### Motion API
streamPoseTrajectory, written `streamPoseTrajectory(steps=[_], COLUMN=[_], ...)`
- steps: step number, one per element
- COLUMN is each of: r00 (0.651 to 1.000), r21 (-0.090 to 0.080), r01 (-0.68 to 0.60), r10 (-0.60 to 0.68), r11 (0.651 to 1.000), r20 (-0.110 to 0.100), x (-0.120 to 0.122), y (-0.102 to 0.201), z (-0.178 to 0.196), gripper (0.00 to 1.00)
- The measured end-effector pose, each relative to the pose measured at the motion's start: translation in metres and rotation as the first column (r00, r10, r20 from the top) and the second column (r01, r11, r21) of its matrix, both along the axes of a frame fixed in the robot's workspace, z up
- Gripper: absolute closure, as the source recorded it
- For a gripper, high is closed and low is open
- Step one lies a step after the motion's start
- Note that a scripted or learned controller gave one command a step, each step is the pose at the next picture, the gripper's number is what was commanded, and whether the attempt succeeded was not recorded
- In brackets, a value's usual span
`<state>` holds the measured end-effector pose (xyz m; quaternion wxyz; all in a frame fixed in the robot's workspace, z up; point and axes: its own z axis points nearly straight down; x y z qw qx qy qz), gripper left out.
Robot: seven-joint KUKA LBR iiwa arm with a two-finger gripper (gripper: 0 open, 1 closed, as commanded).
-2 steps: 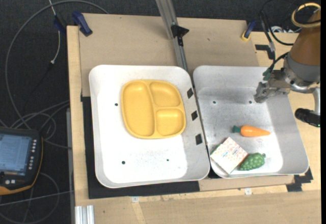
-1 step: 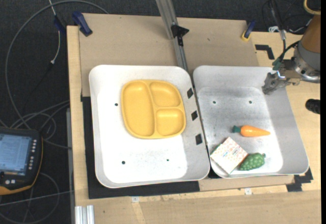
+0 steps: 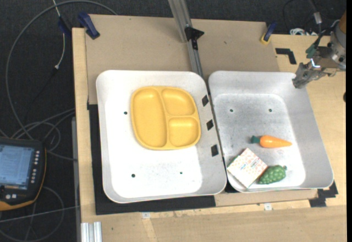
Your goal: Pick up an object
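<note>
While hand point(image 3: 303, 77) hovers, carrot point(image 3: 273, 141) lies binned.

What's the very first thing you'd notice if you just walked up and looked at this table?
The bright yellow plastic divided plate jumps out, lying in the left shallow white bin. Next come the small things near the front of the right white bin: an orange toy carrot, a green bumpy toy vegetable and a little white patterned box. The robot's gripper hangs over that bin's far right corner.
</note>
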<state>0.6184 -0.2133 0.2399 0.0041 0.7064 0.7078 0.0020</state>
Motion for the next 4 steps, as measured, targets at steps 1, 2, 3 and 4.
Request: streamPoseTrajectory(steps=[1,2,3,4], r00=[1.000,1.000,1.000,1.000], r21=[0.001,0.004,0.005,0.007], r01=[0.000,-0.003,-0.003,-0.005], r10=[0.000,0.003,0.003,0.006], r11=[1.000,1.000,1.000,1.000], r20=[-0.002,-0.009,-0.010,-0.010], x=[0.001,0.005,0.005,0.007], y=[0.000,0.043,0.087,0.150], z=[0.037,0.035,0.031,0.030], gripper=[1.00,1.00,1.00,1.00])
